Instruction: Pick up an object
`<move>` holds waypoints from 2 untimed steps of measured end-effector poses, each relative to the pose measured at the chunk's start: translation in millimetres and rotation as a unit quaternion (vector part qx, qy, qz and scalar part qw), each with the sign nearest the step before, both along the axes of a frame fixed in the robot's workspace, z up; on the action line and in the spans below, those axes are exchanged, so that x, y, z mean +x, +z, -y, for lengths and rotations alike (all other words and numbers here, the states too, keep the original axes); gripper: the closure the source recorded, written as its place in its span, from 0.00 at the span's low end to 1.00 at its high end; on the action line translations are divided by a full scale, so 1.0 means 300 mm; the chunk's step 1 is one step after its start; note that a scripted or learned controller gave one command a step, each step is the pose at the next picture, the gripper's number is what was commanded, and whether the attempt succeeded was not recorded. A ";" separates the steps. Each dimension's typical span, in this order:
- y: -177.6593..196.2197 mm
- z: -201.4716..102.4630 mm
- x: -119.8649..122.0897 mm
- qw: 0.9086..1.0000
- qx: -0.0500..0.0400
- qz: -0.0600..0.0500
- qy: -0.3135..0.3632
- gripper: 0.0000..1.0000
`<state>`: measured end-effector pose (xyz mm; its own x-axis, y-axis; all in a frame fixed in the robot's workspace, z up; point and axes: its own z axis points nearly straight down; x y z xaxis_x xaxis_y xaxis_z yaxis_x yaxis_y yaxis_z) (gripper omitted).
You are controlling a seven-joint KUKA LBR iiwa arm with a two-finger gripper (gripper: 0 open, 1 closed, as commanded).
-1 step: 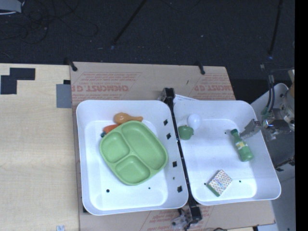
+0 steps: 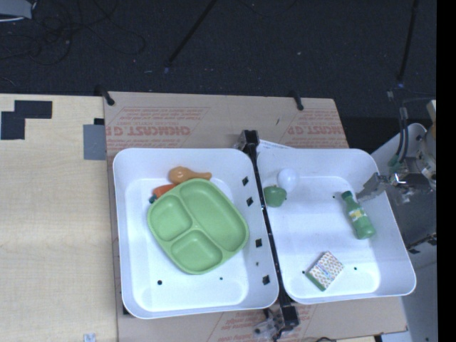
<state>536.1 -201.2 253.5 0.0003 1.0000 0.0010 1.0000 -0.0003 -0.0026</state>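
Note:
The right bin (image 2: 385, 276) holds a green bottle (image 2: 359, 217) lying near its right wall, a small patterned box (image 2: 325, 270) toward the front, a green round object (image 2: 274, 196) by the left wall, and a white round object (image 2: 287, 178) just behind it. My gripper (image 2: 374, 184) hangs over the right bin's right rim, just above and to the right of the bottle's cap end. I see nothing between its fingers. The left bin (image 2: 135, 276) holds a green divided plate (image 2: 197, 225) with an orange utensil (image 2: 185, 174) behind it.
A black divider (image 2: 258, 212) runs between the two bins. Both bins rest on a cardboard sheet (image 2: 178, 123) over a pale wooden bench (image 2: 50, 226). Cables and arm hardware (image 2: 417, 162) crowd the right edge. The right bin's middle floor is bare.

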 end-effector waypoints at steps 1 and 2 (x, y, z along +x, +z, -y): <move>-0.150 0.007 0.018 1.000 0.000 -0.001 0.000 0.00; -0.312 0.017 -0.012 1.000 0.001 -0.003 0.000 0.00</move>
<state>532.4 -206.2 159.9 0.0005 1.0000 0.0026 1.0000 -0.0004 -0.0078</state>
